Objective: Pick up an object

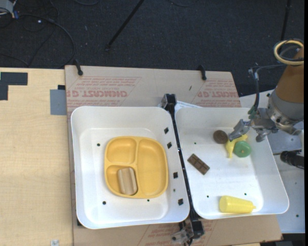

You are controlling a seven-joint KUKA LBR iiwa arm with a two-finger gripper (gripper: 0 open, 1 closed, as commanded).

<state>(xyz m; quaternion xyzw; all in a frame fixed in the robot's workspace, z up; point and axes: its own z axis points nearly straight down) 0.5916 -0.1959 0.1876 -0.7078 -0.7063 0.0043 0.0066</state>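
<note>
My gripper hovers over the far right part of the right bin, open, with nothing seen between its fingers. Just below it lies a green round object touching a small yellow piece. A brown round object sits to the gripper's left. A brown chocolate-like bar lies near the bin's middle. A yellow cone-shaped object rests near the front edge.
The left bin holds a yellow divided plate with a tan slice of bread in its front compartment. A black divider runs between the bins. Cardboard lies beneath both bins.
</note>
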